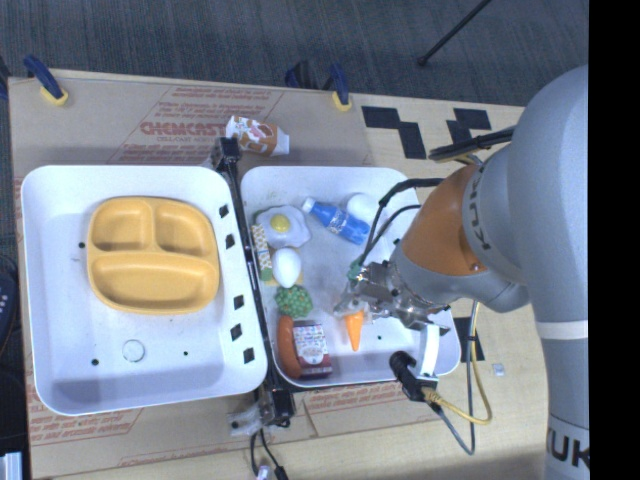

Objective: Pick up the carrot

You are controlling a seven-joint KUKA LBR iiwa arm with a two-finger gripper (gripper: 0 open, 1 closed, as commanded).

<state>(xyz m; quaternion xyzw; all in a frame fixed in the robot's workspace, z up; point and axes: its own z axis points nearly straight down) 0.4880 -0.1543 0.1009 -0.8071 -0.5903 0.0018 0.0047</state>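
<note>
The carrot (354, 332) is small and orange and lies in the right bin (330, 183) near its front wall, tip pointing toward the front edge. A bit of green (355, 267) shows just beyond the gripper. My gripper (368, 296) hangs directly over the carrot's thick top end, and its metal body hides that end. From this angle I cannot make out whether the carrot is touched or gripped. The grey arm with its orange band (440, 233) reaches in from the right.
Sharing the right bin are a fried egg (281, 225), a white egg (287, 266), broccoli (293, 300), a blue bottle (336, 221) and a red labelled item (308, 348) left of the carrot. A yellow divided plate (153, 253) lies in the left bin (50, 368). A small carton (258, 135) sits behind the bins.
</note>
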